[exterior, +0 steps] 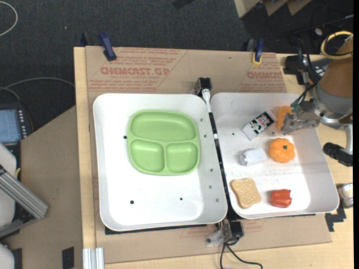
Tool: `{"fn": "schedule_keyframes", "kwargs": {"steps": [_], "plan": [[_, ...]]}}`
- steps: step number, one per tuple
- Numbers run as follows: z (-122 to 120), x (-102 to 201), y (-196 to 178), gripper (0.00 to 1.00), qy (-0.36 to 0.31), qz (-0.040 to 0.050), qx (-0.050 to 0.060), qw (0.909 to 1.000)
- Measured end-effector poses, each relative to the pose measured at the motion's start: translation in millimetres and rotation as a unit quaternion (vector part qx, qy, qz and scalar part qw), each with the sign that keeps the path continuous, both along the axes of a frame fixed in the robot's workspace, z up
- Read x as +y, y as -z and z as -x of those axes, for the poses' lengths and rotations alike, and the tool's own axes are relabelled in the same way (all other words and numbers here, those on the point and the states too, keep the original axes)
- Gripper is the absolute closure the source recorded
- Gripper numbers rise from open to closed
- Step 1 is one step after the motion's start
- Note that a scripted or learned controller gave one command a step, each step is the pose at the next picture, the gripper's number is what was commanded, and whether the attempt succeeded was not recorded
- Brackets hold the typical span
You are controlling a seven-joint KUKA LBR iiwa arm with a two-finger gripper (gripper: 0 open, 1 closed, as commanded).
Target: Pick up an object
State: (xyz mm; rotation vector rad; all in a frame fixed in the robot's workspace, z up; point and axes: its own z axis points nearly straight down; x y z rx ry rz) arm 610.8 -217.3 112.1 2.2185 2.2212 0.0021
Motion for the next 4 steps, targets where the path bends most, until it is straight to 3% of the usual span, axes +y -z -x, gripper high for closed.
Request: {"fn": "schedule_keyframes", "kwargs": {"steps": [1, 2, 3, 4], "plan": [[26, 71, 1, 1.00, -0.002, -0.0023, 0.003, 1.0000], [38, 175, -78, 1.00, -0.005, -0.0021, -0.003, 1.0000], [90, 262, -106, 1.00, -0.004, -0.0024, 0.003, 1.0000], [131, 275, -313, 1.00, -0.002, -0.0028, -0.009, 1.0000]]}}
